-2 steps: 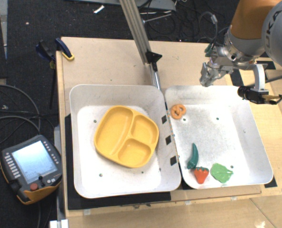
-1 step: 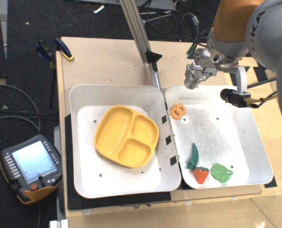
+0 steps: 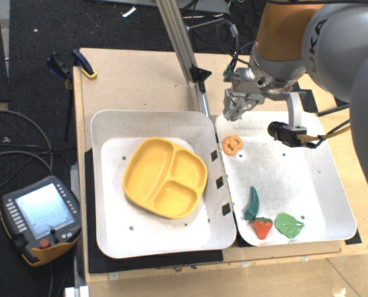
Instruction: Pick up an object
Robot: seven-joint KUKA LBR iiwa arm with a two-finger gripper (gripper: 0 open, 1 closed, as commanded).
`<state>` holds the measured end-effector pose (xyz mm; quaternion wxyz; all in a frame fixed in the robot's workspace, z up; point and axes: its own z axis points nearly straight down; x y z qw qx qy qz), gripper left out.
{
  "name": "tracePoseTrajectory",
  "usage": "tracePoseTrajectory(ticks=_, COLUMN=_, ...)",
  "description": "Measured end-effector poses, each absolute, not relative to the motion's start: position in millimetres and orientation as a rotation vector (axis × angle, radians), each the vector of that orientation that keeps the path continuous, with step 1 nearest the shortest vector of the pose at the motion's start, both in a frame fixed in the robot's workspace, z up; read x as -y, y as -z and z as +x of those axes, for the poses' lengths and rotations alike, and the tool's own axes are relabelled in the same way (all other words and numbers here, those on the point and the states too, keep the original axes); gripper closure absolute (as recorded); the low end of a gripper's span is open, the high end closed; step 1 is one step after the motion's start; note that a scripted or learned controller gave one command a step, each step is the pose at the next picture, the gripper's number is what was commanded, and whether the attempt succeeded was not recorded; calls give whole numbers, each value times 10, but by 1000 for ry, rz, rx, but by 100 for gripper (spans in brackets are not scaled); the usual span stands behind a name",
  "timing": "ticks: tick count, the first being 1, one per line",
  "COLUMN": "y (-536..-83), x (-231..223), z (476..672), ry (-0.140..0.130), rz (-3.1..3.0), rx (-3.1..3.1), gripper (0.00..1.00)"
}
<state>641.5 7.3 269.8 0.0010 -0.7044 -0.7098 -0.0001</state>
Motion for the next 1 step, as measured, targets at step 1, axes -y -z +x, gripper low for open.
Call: tracePoseTrajectory(ticks=1, y=-2671, x=-656, z=6263, ry=0, rz=-2210, rx=2229, gripper=100)
